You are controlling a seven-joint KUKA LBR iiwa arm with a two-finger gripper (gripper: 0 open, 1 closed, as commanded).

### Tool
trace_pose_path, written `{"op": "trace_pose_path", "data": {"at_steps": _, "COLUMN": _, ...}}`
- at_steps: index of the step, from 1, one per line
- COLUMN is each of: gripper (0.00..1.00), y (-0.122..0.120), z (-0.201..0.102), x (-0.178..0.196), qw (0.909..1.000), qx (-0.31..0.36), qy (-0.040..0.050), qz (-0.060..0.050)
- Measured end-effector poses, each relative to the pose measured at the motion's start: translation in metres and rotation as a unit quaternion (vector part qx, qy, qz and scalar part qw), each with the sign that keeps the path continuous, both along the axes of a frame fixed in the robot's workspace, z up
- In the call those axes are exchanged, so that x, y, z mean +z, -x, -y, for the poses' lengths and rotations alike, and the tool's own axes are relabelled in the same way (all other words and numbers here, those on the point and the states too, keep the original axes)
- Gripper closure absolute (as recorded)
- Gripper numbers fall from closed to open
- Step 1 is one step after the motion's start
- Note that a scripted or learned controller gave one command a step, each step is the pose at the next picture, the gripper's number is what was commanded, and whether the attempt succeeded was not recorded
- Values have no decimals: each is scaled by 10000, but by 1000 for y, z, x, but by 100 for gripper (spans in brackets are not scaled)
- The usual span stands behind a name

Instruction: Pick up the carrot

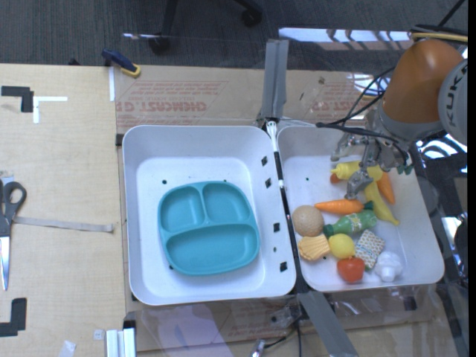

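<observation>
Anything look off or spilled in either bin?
Nothing stands out. The toy food, carrot included, lies heaped in the right bin with nothing over the rim. The blue divided plate sits flat in the left bin. The gripper hovers over the heap.

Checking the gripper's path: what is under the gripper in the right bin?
Below the gripper lie a yellow toy and, nearer the front, the carrot on the right bin floor. The gripper body covers whatever sits directly beneath it.

A blue sectioned plate (210, 227) sits well left of the pincer; scissors (7, 222) lie far beyond it. A tomato (351, 269) and lemon (341, 245) rest just below.
</observation>
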State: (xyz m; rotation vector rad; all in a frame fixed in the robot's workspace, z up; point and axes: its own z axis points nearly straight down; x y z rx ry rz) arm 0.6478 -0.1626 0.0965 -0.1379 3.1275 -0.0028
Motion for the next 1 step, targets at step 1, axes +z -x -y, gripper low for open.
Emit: {"op": "trace_pose_path", "data": {"at_steps": 1, "gripper": 0, "y": 96, "z": -50, "x": -2, "qw": 9999, "qx": -138, "qy": -7, "qz": -24}}
